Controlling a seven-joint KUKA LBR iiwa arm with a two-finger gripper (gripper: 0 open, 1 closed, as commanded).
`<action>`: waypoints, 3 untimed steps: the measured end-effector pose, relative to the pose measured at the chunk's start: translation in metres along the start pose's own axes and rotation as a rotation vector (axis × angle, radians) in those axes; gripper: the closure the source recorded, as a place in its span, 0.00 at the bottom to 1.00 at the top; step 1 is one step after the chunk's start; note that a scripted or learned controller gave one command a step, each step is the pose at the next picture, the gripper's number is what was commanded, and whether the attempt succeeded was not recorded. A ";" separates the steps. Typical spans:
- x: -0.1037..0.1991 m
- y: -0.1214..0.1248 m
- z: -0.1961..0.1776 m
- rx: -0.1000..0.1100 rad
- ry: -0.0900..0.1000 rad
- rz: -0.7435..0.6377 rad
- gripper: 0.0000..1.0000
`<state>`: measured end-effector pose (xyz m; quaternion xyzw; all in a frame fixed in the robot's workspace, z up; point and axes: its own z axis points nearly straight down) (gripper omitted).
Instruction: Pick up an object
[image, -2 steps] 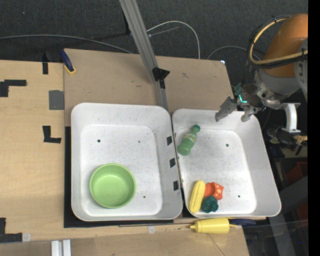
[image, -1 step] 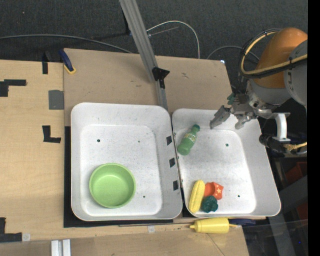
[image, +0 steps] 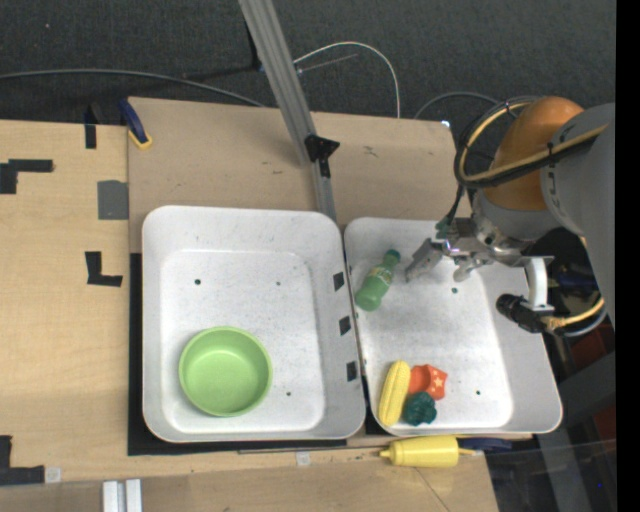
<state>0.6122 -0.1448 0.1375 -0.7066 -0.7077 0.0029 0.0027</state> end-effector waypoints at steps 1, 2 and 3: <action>0.001 0.000 0.050 -0.008 -0.002 -0.001 0.00; 0.001 0.000 0.039 -0.006 0.000 -0.002 1.00; 0.004 0.001 -0.024 -0.013 -0.001 0.000 1.00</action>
